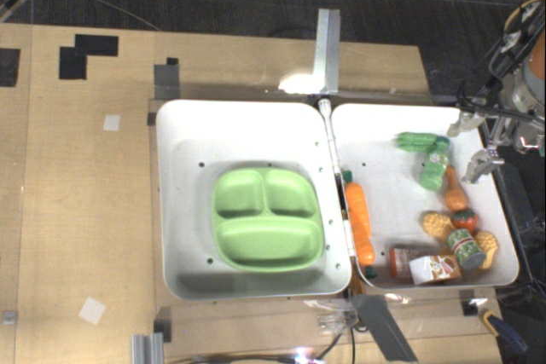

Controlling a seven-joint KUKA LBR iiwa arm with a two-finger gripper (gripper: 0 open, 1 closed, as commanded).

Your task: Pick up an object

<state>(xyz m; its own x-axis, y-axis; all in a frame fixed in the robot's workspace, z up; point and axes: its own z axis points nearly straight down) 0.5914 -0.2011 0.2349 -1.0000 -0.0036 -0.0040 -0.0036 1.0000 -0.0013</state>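
The right bin (401,108) holds several toy foods. A long orange carrot (359,222) lies along its left wall. A green vegetable (416,141) and a pale green bottle (433,170) sit at the upper middle, with a small orange carrot (455,193) just below them. Lower right are a yellow corn piece (436,224), a red-topped green can (464,242) and a brown bottle with a white label (423,265). My gripper (470,147) hangs over the bin's upper right edge, to the right of the green bottle. It is open, with nothing between its fingers.
The left bin (181,183) holds a green divided plate (268,217) at its middle. A metal post (328,51) stands behind the seam between the bins. Wooden benchtop stretches to the left. The arm's cables and wrist crowd the far right edge.
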